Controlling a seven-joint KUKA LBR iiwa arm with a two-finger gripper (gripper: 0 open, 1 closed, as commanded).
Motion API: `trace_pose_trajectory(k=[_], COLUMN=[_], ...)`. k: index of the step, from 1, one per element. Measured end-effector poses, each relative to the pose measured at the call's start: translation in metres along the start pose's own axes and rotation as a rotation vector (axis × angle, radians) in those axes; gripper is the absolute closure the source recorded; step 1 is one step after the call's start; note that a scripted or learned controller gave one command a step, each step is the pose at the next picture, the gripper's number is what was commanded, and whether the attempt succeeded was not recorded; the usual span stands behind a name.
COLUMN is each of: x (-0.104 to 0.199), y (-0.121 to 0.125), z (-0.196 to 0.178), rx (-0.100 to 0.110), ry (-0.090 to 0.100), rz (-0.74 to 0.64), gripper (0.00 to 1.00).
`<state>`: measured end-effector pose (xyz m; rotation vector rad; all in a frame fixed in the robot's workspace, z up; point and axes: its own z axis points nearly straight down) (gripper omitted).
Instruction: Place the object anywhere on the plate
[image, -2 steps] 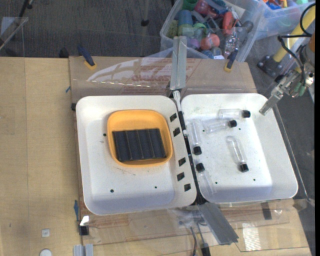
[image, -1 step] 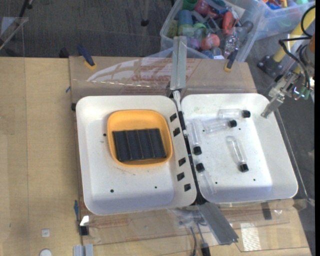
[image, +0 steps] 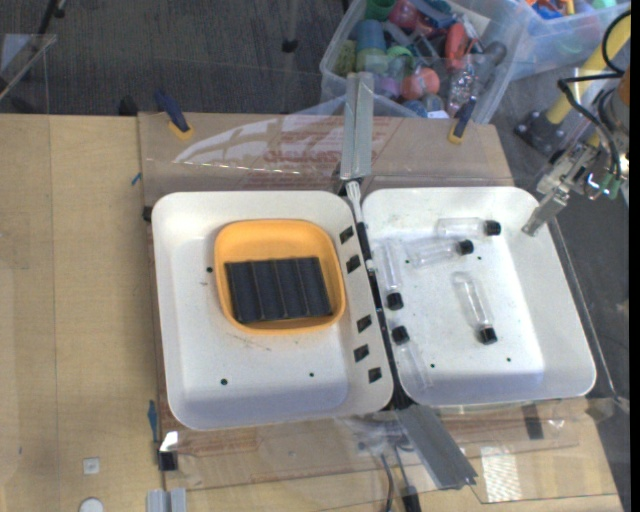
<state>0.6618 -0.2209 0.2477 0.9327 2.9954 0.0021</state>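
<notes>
Camera view: black ribbed block (image: 277, 290) on orange plate (image: 279, 240); tool (image: 538, 222) grip state unclear.

My bench (image: 70, 300) is pale wood, with brown cardboard (image: 250, 150) taped along its far side. Beyond it lies dark grey carpet (image: 180, 50), where a clear tub (image: 430, 45) of bright plastic toys sits.

Left of your gripper (image: 540, 220), clear tubes (image: 470, 305) litter the right bin (image: 560, 340), the divider (image: 356, 250) bars the way beyond, and a black block (image: 278, 290) covers the orange plate (image: 240, 240).
</notes>
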Motion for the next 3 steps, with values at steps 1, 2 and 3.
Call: trace_pose_trajectory(k=[1, 2, 3], x=[0.001, 0.001, 0.006], y=[0.0, -0.001, 0.0], z=[0.01, 0.002, -0.002], rx=[0.001, 0.0, -0.001], ry=[0.001, -0.004, -0.001], rz=[-0.068, -0.211, -0.409], gripper=[0.0, 0.0, 0.0])
